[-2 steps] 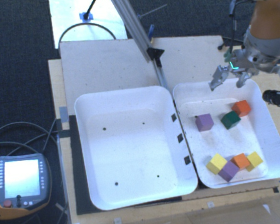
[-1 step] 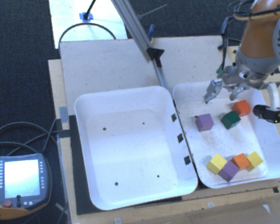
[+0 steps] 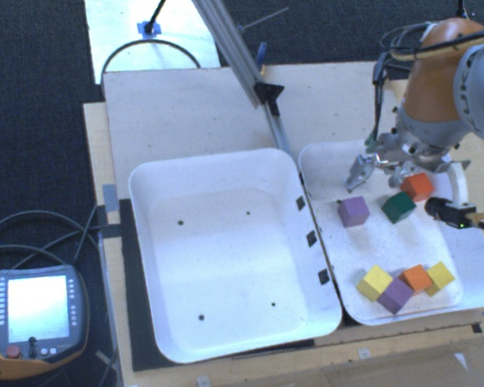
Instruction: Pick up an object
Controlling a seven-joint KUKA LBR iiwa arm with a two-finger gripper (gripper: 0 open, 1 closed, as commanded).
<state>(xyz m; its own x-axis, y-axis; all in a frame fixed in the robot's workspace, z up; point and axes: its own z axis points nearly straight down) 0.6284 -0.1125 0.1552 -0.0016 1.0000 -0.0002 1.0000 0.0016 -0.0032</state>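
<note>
The purple cube (image 3: 353, 211) lies in the right bin (image 3: 477, 278), just below and slightly left of the gripper (image 3: 369, 168), which hangs above the bin's upper part with its fingers spread apart and nothing between them. To the right of that cube sit a green cube (image 3: 398, 207) and an orange cube (image 3: 416, 186), close under the wrist. Along the bin's lower edge a yellow cube (image 3: 375, 282), another purple (image 3: 395, 295), another orange (image 3: 417, 278) and another yellow (image 3: 440, 277) cluster together; the left bin (image 3: 156, 241) fills mid-frame.

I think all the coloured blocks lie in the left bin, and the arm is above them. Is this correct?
Not quite. The camera view shows the blocks, such as the purple block and green block, in the right bin, not the left one. The arm is indeed above them.
</note>
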